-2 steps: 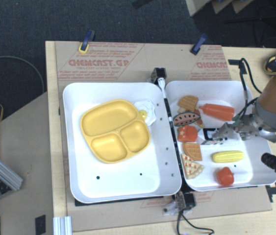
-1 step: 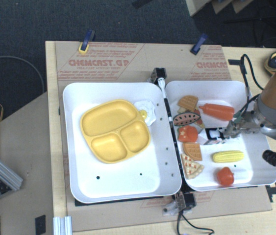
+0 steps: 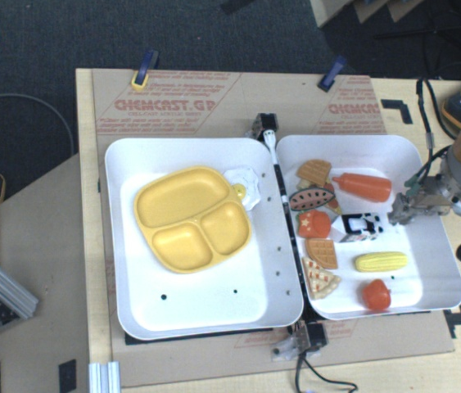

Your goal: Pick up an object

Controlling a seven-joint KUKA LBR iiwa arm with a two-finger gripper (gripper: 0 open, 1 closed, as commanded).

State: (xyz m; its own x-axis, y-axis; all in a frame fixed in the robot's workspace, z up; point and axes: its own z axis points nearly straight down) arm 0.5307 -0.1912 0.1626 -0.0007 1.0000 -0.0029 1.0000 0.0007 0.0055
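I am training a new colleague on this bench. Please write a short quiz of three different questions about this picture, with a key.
1. True or false: the yellow tray lies in the right bin.
2. Which thing lies closest to the gripper?
A. the carrot
B. the corn cob
C. the fried egg
3. Fill in: the yellow tray has ____ compartments.

Key
1. False; it lies in the left bin.
2. A
3. three
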